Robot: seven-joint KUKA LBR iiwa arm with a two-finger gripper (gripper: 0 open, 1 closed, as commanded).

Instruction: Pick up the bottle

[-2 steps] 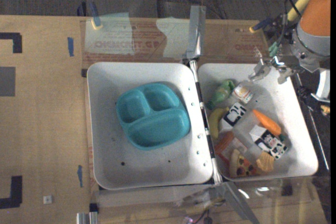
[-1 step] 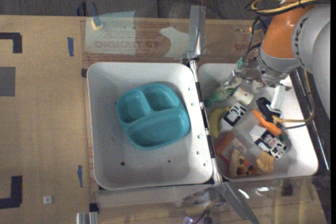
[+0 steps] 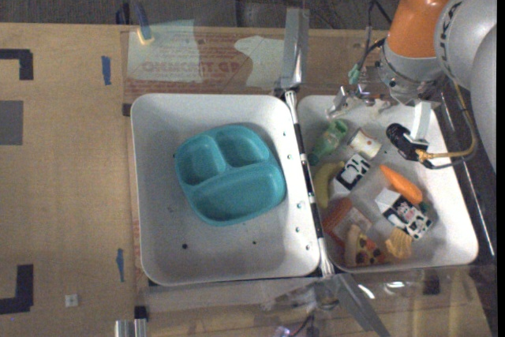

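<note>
Standing side by side on the bench, left bin [image 3: 150, 249] bearing a teal divided plate [image 3: 229, 174], right bin [image 3: 458, 237] crowded with small toy foods. Reaching in over the right bin's upper edge, grey arm [image 3: 473, 20] with orange band [image 3: 418, 0], gripper [image 3: 355, 100] hanging above that bin's upper left corner; finger state: cannot tell. Lying just below the gripper, near the right bin's left wall, small green bottle [image 3: 329, 138], with banana [image 3: 322, 181] below it and carrot [image 3: 401, 182] nearer that bin's middle.
</note>
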